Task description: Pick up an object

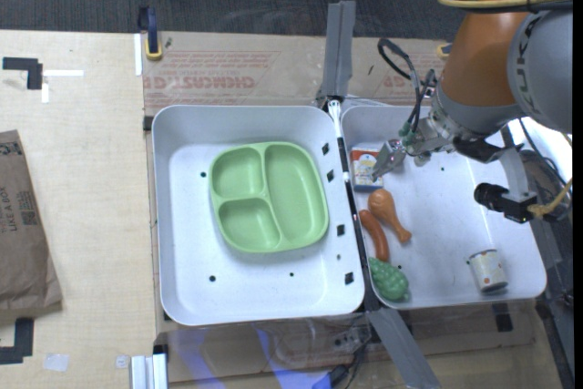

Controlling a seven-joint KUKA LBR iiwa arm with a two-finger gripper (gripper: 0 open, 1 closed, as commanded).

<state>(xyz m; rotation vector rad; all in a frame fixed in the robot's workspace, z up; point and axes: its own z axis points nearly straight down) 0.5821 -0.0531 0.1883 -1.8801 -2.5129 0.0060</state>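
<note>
A: Camera view, L to R pls. What was on the far left?

B: Brown paper bag point(23, 223) lay flat on the wooden bench point(82, 150), at the left edge. Black bracket w/ white tape point(32, 74) sat above it, near the top-left corner.

A: Then the bins?

B: Left bin point(173, 287) was white & shallow. It held a green divided plate point(270, 196), 3 compartments, lying flat approx. mid-bin and turned a bit askew. Grey divider bar point(339, 50) rose from the seam betw. the 2 bins.

A: Right bin?

B: Right bin point(446, 223) had its items mostly along its left wall. Top: small white & red carton point(365, 169). Just below it, a toy drumstick point(389, 213), w/ an orange sausage-like piece point(374, 236) just beside it on the left. Below those, a green bumpy toy veg point(389, 280) in the lower-left corner. A small tin can point(486, 271) lay on its side, well apart, near the lower right.

A: Gripper?

B: Gripper point(393, 156) hung over the bin's upper-left part, just right of the carton. Fingers looked slightly spread, nothing betw. them. Grey arm w/ orange band point(483, 50) came in from the right, cables looping off it.

A: So no object picked?

B: Correct, all items lay in the bin
</note>
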